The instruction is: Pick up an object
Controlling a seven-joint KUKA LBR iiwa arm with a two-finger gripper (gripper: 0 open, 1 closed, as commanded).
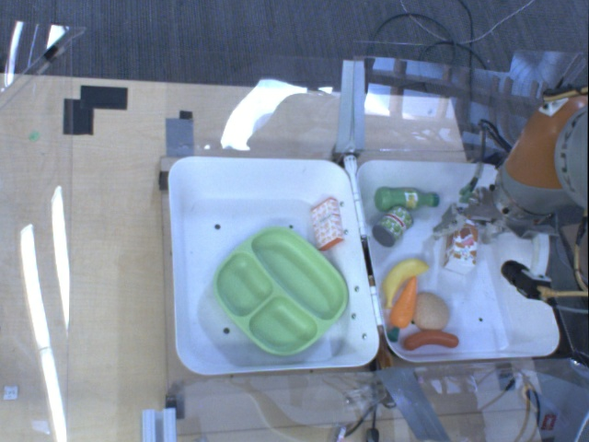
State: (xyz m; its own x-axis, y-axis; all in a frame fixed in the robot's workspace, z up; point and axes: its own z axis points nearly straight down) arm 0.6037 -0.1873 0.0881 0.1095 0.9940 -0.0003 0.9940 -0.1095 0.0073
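**Gripper over the right bin, above a small carton**

The arm (552, 155) enters from the right, orange band above the wrist. The gripper (469, 212) sits over the right bin (515, 339), directly above a small white and red carton (462, 247). The fingers are lost against the dark wrist hardware, so I cannot tell whether they are spread or pressed together, nor whether they touch the carton. The carton looks to be lying on the bin floor, not visibly pinched.

Positions relative to the carton, all in the right bin:
- green bottle (405, 198), up and to the left, lying on its side, white cap pointing right
- small can (394, 225), to the left, just below the bottle, tipped over
- banana (403, 278), down and to the left
- carrot (403, 304), below the banana, touching it
- brown round item (431, 311), below, just beside the carrot
- red sausage (429, 341), furthest below, near the bin's front edge

The left bin (193, 247) holds a green divided plate (281, 289) and a small red and white packet (326, 223) near the wall between the bins.

Printing shows on the carton, can and packet; none is legible.
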